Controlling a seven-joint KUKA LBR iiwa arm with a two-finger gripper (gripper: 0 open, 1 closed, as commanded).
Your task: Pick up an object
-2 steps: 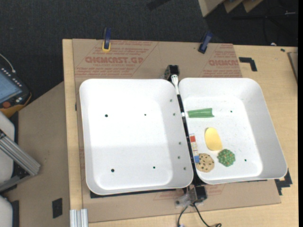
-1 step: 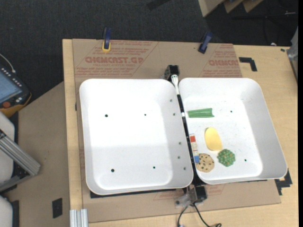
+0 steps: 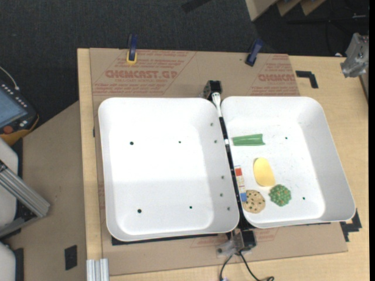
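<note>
Where a grey metal piece juts in at the upper right edge, well above and to the right of the bins, the tool (image 3: 355,56) seems to sit, but so little of it shows that I cannot tell whether it is wide or narrow, and nothing can be seen held in it. It is well apart from every object.

Nearest to it is the right bin (image 3: 319,127), which holds the things to pick. A flat green bar (image 3: 248,140) lies level in its upper left part. Below that is a yellow oval piece (image 3: 263,172), lying slightly tilted. Further down, a brown spotted cookie (image 3: 254,201) lies near the bin's front left corner, and a bumpy green ball (image 3: 280,195) sits just beside it on the right, close under the yellow piece. A small red and white bit (image 3: 238,171) rests against the bin's left wall; what it is cannot be made out.

The left bin (image 3: 117,157) touches the right one along a dark seam, and four small dark dots mark its floor.

Both bins sit on a brown printed cardboard sheet (image 3: 176,69) covering the tabletop, fixed at the far edge by two blue clamps (image 3: 132,48). A black clip (image 3: 213,89) stands at the far end of the seam. A second clip (image 3: 243,239), with a cable, is at the near end.
</note>
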